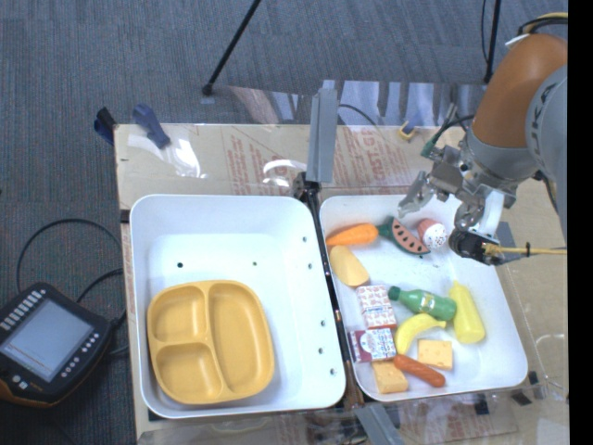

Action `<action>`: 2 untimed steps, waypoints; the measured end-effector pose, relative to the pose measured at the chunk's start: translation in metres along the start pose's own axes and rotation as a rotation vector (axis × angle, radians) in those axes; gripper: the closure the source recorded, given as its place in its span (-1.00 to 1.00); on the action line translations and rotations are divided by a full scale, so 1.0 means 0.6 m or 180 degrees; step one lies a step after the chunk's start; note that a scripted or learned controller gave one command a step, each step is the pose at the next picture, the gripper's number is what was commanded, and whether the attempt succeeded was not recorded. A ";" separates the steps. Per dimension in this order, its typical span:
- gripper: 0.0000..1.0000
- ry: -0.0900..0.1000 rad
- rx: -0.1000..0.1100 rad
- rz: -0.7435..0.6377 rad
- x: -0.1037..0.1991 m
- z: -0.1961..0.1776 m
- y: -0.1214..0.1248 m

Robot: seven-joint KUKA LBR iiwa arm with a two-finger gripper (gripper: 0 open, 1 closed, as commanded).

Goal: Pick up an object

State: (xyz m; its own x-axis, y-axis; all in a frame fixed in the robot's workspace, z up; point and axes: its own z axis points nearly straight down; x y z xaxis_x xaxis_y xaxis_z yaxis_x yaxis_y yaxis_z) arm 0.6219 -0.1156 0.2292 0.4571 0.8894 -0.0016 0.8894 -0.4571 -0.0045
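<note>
Where the grey arm comes in from the right, its gripper [434, 213] hangs over the far end of the right bin [505, 346]. The jaws stand spread apart with nothing between them. Just below the fingertips lie a watermelon slice [409, 234] and a pink-and-white ball [432, 235], touching each other or very nearly so. These are the nearest things to pick, and neither is grasped.

To the left of the slice a carrot [352, 235] lies along the far wall, and a pale oval potato [349, 266] sits just nearer than it. Further toward the near side the bin is crowded:
- a green bottle [422, 301] lies on its side, with a yellow squash [469, 314] just to its right
- a banana [416, 328] lies close under the bottle, beside a cheese block [435, 353]
- two small cartons [374, 306] sit to the left, above a red-and-white box [374, 344]
- an orange wedge [390, 376] and an orange sausage [422, 371] lie by the near wall

The left bin [232, 235] holds one thing — a yellow divided plate [211, 341], set flat in its near half. On the floor to the left, well apart from the bench [232, 156], rests a handheld control pad [48, 341] with a dark screen.
</note>
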 end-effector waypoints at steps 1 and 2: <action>-1.00 -0.0002 0.0016 -0.0488 0.007 0.114 0.036; -1.00 0.0000 0.0017 -0.0683 -0.046 0.243 0.062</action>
State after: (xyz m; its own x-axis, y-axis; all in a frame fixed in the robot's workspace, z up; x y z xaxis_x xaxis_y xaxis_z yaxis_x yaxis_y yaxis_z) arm 0.6417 -0.1569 0.0833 0.2573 0.9663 0.0000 0.9663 -0.2572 -0.0099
